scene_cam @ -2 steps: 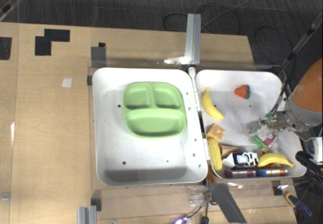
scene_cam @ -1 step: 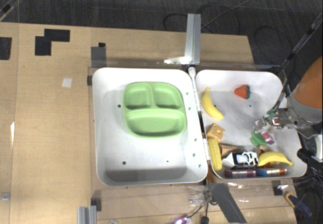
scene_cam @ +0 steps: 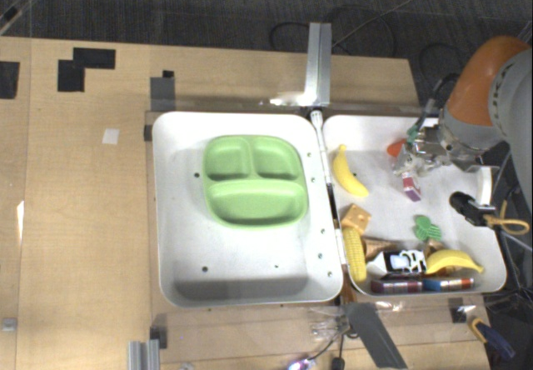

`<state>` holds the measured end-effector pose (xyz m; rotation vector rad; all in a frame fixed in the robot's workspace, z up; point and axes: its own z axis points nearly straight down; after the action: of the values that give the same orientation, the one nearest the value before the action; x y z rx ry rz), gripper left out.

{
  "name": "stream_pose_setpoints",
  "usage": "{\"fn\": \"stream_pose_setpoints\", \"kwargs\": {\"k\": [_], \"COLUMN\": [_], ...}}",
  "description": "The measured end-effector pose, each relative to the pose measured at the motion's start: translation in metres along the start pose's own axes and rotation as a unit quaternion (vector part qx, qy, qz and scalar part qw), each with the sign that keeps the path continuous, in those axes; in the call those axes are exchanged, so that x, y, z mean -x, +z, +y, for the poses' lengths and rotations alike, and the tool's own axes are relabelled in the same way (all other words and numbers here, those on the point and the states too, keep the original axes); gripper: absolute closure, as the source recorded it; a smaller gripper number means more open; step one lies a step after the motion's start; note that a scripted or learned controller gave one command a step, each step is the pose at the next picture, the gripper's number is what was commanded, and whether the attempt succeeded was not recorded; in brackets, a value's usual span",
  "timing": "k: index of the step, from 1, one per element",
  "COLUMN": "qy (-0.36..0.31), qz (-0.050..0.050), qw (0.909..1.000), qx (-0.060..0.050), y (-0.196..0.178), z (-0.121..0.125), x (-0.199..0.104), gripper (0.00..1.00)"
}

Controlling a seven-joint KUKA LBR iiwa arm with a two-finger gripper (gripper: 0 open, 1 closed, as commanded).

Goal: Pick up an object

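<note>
A wooden bench (scene_cam: 83, 218) carries two shallow white bins side by side. In the right bin (scene_cam: 375, 131) the gripper (scene_cam: 414, 162) hangs low near the far right corner; whether it is spread or closed I cannot tell. Just below it lies a small purple-red piece (scene_cam: 411, 187), with an orange bit (scene_cam: 395, 147) beside it. Farther out lie a banana (scene_cam: 348, 172), corn (scene_cam: 354, 252) and a green toy (scene_cam: 428, 229). The left bin (scene_cam: 179, 281) bears a green divided plate (scene_cam: 252, 179). This looks like the approach; next comes a closing grasp and a lift.
</note>
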<state>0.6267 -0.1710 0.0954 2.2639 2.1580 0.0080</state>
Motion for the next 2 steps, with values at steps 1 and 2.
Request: {"fn": "stream_pose_setpoints", "kwargs": {"k": [1,2], "qy": [0.009,-0.056], "qz": [0.003,0.003], "qw": [0.9999,0.9984], "qx": [-0.005,-0.004], "y": [-0.003,-0.02], "z": [0.041,0.041], "x": [-0.053,-0.066], "gripper": [1.0,1.0]}}
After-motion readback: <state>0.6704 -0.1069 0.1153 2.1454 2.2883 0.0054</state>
